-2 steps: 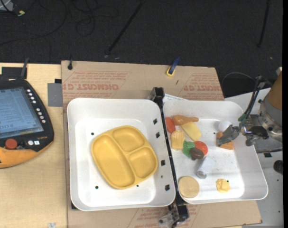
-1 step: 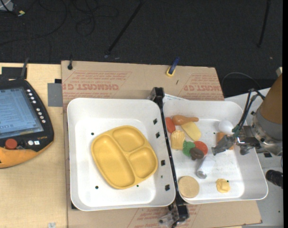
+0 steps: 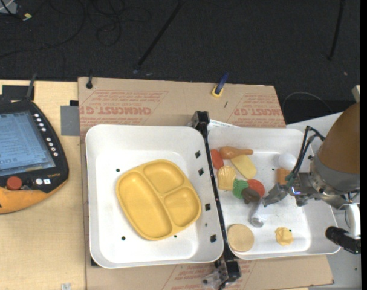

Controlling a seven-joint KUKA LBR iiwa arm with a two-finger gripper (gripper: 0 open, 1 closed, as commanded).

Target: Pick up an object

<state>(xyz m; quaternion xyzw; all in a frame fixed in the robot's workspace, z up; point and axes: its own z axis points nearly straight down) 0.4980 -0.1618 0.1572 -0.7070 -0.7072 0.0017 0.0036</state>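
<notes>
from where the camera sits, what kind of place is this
Most likely a robotics lab test bench, not a kitchen: two white bins on cardboard hold toy food and a yellow divided tray, a teach pendant lies at the left, and cables trail across the dark floor.

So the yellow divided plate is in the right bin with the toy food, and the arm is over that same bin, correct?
Not quite. The camera view shows the yellow divided plate alone in the left bin, not the right one. The toy food does sit in the right bin, and the arm is over that bin.
</notes>
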